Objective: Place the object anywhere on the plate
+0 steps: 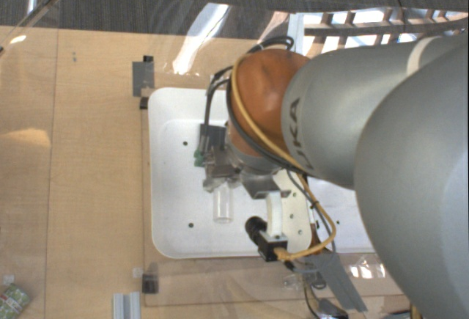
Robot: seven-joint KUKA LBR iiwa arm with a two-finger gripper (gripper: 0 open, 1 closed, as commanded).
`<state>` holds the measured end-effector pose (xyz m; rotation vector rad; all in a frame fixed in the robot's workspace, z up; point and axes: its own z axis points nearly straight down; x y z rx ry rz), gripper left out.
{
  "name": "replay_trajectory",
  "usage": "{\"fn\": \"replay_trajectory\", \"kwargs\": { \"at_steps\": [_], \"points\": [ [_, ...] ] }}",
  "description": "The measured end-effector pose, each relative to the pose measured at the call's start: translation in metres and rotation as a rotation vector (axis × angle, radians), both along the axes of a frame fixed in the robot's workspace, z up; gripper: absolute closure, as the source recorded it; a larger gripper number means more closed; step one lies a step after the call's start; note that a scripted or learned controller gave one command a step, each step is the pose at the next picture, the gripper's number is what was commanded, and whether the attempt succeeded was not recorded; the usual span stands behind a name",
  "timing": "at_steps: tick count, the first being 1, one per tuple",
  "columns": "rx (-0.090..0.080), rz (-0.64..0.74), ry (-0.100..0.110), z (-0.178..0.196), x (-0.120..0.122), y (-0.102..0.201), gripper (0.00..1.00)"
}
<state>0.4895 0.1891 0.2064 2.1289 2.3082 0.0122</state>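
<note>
gripper (222,202): hanging over the left part of the white bin (168,163), pale fingers pointing down; whether they are spread or pressed together, I cannot tell.
object: nothing recognisable is showing between the fingers or on the bare bin floor, so I cannot say where it is lying relative to the jaws.
plate: not identifiable from here.
arm (344,127): reaching in from the right, orange band (264,97) sitting above the wrist, covering most of the bin.
step judged: positioning for a grasp or a release, unclear which.
doing it well: keeping the descent vertical and slow, confirming the object is centred between the fingers before committing.
</note>
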Motion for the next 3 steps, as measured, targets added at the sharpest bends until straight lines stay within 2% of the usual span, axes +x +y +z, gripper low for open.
{"fn": "replay_trajectory", "kwargs": {
  "at_steps": [1,2,3],
  "points": [
    [-0.003,0.163,0.004,-0.109,-0.002,0.038,1.0],
    [0.008,-0.152,-0.005,-0.115,0.001,0.023,1.0],
    [0.013,-0.634,-0.007,-0.115,0.003,0.003,1.0]
  ]
}}
